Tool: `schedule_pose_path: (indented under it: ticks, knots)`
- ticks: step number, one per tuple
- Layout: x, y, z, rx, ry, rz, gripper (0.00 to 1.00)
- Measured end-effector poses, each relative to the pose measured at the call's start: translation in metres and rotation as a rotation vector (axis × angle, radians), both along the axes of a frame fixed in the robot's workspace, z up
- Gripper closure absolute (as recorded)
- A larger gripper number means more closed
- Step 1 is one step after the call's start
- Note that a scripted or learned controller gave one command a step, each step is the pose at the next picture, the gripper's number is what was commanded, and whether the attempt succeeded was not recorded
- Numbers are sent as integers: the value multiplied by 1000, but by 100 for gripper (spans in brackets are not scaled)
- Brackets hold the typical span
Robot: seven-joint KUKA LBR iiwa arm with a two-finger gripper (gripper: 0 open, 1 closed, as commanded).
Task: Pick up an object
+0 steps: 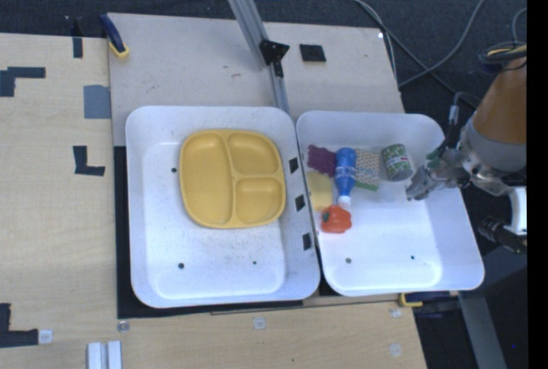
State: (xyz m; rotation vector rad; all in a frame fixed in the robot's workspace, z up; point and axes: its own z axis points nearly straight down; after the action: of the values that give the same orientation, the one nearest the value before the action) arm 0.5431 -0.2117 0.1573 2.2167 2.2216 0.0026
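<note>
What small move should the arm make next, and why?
Probably shift the claw a little left toward the green can. The claw sits at the right bin's right side with nothing seen between its fingers, and the can is the nearest object, at the edge of the cluster by the blue bottle.

Tool (421, 186) over right bin (445, 269) near green can (396, 161); yellow tray (232, 178) in left bin (145, 213).
</note>
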Motion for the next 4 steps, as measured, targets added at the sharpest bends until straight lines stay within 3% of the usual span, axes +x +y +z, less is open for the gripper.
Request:
schedule_pose_path:
  ticks: [1, 4]
  knots:
    - [1, 0, 53, 0, 0, 0, 100]
    - [45, 170, 56, 3, 4, 5, 100]
